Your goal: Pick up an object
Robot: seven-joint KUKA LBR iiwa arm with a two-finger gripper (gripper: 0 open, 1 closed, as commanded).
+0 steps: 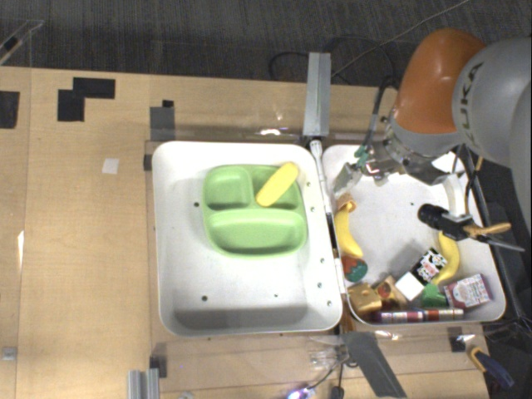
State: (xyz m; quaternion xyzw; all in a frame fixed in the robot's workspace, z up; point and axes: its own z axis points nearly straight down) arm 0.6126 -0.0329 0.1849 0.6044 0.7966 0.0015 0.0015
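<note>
My gripper [349,175] hangs over the far left corner of the right bin [391,206], just above the upper tip of a banana [345,233] that lies along the bin's left wall. Nothing shows in its grasp. A second banana [450,258] lies near the right wall. Along the bin's front edge sit a red and green small object [356,269], a brown toy [366,294], a white cube [409,287], a black-and-white box [430,265], a pink carton [467,292] and a red marker [416,314].
The left bin [179,248] holds a green divided plate [249,223] with a yellow banana-like piece [277,184] on its far right compartment. A metal post [317,98] stands behind the wall between the bins. The grey arm [490,81] reaches in from the right.
</note>
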